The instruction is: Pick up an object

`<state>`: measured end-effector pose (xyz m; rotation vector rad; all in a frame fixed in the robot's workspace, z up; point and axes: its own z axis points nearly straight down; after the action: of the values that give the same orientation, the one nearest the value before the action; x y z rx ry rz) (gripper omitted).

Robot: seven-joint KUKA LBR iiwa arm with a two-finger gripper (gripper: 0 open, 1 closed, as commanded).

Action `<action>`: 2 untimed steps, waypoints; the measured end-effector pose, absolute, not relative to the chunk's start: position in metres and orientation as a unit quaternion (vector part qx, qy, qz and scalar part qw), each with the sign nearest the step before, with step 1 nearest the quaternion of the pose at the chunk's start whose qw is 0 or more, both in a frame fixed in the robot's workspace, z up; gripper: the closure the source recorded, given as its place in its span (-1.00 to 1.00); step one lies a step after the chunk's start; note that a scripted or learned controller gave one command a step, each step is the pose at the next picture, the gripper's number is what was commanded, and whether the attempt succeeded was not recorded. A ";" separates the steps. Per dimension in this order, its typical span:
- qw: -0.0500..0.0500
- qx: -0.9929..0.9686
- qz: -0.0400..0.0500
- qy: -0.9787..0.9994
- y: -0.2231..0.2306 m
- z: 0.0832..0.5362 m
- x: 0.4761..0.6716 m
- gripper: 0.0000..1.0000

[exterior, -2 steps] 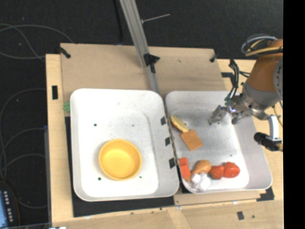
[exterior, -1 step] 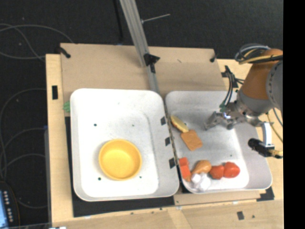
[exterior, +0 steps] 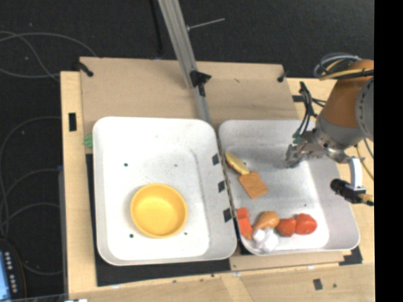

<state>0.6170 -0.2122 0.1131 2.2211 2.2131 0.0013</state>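
Observation:
My gripper point(exterior: 295, 157) hangs low over the right bin point(exterior: 330, 231), near that bin's upper middle, with bare bin floor beneath it. A yellow banana-like piece point(exterior: 237, 163) and a tan toast slice point(exterior: 253, 185) lie to its left. Along the bin's front edge lie an orange block point(exterior: 243, 221), a white crumpled thing point(exterior: 265, 240), an orange-brown roll point(exterior: 267, 219) and two red tomato-like pieces point(exterior: 298, 225). I see nothing between the fingers.
The left bin point(exterior: 119, 137) holds a yellow bowl point(exterior: 158, 210) at its front middle. A grey metal pole point(exterior: 179, 36) slants up from between the bins at the back. Cables hang beside the wrist at the right.

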 end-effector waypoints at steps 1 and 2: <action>0.004 0.706 0.002 0.708 -0.214 0.175 0.626 1.00; 0.002 0.706 0.002 0.708 -0.215 0.204 0.627 1.00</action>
<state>0.6272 -0.2149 0.2039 2.2152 2.2218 0.0049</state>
